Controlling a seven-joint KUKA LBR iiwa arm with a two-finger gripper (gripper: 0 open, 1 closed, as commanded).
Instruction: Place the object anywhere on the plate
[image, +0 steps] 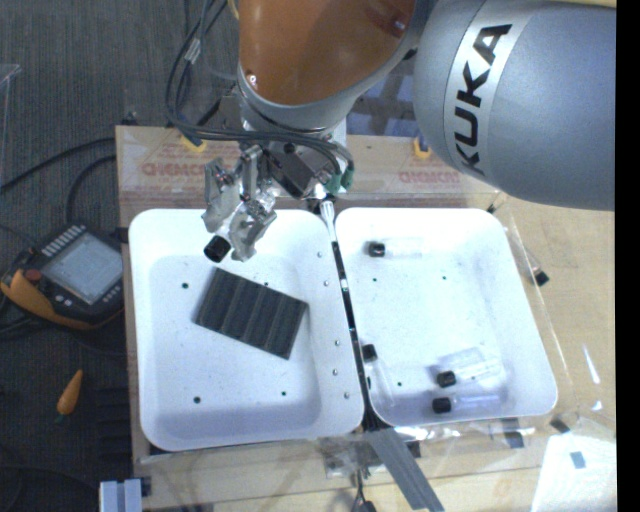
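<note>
Seemingly clear, black-capped object, in gripper

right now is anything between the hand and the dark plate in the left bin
Nothing visible. The hand hangs over the back of the left bin, and the dark plate lies just in front, bare floor between.

Even, bright overhead light washes the two white bins, the left bin and the right bin nearly overexposed, their floors losing texture. A glossy highlight sits on the arm's orange band, and softer sheen runs along its grey casing. Shadows are short and faint, pooled beneath the dark ribbed plate. The arm, close to the lens, reads soft; the surrounding dark floor is dim and grainy.
</note>
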